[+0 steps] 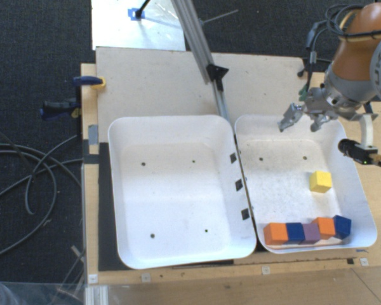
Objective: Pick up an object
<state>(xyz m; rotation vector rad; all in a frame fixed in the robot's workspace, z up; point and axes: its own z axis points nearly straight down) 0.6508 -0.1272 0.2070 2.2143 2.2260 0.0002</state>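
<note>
pincer high over right bin, nothing taken

the pincer [303,117] hangs over the far rim of the right bin [286,170], its two fingers spread apart with nothing between them. the arm [362,43] enters from the right, orange band above the wrist.

candidate objects all lie in the right bin. a yellow block [320,181] sits alone on the bin floor toward the right wall, apart from the rest. along the near wall runs a tight row: orange block [276,232], blue block [295,232], purple block [311,231], a second orange block [326,226] and a second blue block [342,225], each touching its neighbour. the left bin [178,189] shares a rim with the right one at the middle of the surface [159,81].

judgement: the pick has not begun; the pincer is well apart from every block.

risks from here:
- the row blocks are packed side to side and against the near wall. fingers coming down there would likely land on a neighbour or on the rim, and would push rather than close on one piece.
- the yellow block is the cleaner target, but it looks turned at an angle to the bin. fingers not squared to its faces could nudge it and let it skid on the smooth floor.
- it also sits fairly near the right wall, so the outer finger could catch the slope.
- a descent that stops short would close on air.
</note>
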